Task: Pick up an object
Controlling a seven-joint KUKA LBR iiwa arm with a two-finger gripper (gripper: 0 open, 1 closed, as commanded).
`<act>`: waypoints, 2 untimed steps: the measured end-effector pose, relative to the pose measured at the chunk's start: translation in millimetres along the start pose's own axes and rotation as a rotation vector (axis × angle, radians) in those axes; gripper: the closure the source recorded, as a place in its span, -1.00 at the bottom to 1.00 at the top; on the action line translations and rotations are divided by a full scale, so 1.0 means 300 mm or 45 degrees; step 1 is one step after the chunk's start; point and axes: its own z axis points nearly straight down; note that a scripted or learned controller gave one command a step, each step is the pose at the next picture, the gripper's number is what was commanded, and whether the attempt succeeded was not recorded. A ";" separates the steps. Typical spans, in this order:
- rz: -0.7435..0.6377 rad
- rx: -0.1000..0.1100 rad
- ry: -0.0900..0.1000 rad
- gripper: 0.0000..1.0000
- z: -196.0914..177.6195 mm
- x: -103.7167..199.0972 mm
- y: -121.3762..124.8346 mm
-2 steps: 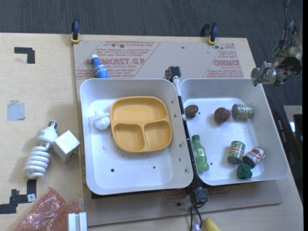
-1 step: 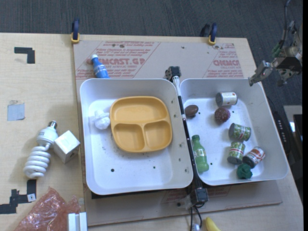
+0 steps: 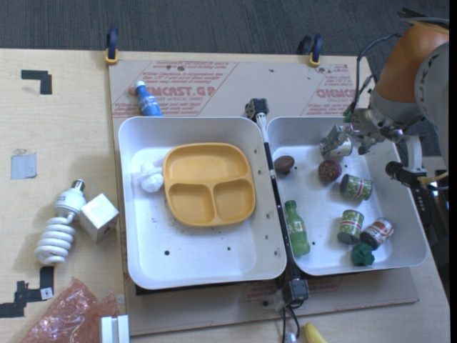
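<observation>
Here, tool (image 3: 338,143) — above brown ball (image 3: 329,171)

Both bins were white: the left bin (image 3: 136,249) held a yellow-orange divided tray (image 3: 209,184) and a small white crumpled lump (image 3: 151,181), and the right bin (image 3: 400,252) held a green bottle (image 3: 296,227), a dark brown rounded object (image 3: 284,164), a dark reddish-brown ball (image 3: 329,171), two green cans with pale labels (image 3: 355,187) (image 3: 350,225), a red-and-white can (image 3: 378,231) and a dark green lump (image 3: 363,255). The bins sat on a tan cardboard sheet (image 3: 214,81) printed with red lettering, where a blue-and-white bottle (image 3: 148,100) lay. The table (image 3: 57,141) was pale wood. A white spiral bulb (image 3: 59,224), a white cube (image 3: 99,215) and reddish crinkled plastic (image 3: 68,316) lay on it. The arm (image 3: 410,63) was grey with an orange band.
</observation>
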 end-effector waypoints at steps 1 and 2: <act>0.006 0.001 0.000 -1.00 0.095 0.084 -0.218; 0.000 -0.001 -0.001 -1.00 0.092 -0.008 0.004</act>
